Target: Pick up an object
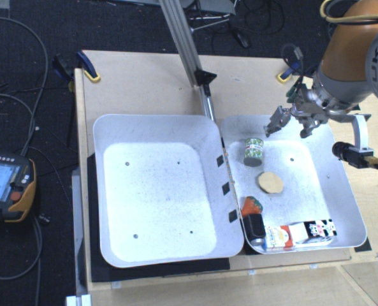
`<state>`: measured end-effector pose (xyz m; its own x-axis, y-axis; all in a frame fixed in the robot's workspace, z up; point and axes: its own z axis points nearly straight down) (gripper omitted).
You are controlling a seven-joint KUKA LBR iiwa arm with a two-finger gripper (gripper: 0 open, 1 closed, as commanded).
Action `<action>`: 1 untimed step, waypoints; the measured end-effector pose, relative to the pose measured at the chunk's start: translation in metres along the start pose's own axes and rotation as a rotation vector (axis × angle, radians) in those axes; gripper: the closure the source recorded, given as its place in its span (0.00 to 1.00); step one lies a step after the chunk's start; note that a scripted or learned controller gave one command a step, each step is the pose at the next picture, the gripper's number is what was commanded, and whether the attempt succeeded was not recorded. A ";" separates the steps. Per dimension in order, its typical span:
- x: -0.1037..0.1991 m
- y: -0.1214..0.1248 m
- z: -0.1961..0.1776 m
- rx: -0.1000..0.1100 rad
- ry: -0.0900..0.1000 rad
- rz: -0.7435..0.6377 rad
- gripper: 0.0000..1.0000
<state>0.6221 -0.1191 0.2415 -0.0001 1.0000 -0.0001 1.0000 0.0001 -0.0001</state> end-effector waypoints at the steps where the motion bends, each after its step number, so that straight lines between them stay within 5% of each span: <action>1: 0.003 -0.055 0.073 0.007 0.001 0.001 0.00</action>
<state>0.5673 -0.1164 0.1684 0.0009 1.0000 0.0009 1.0000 -0.0009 -0.0072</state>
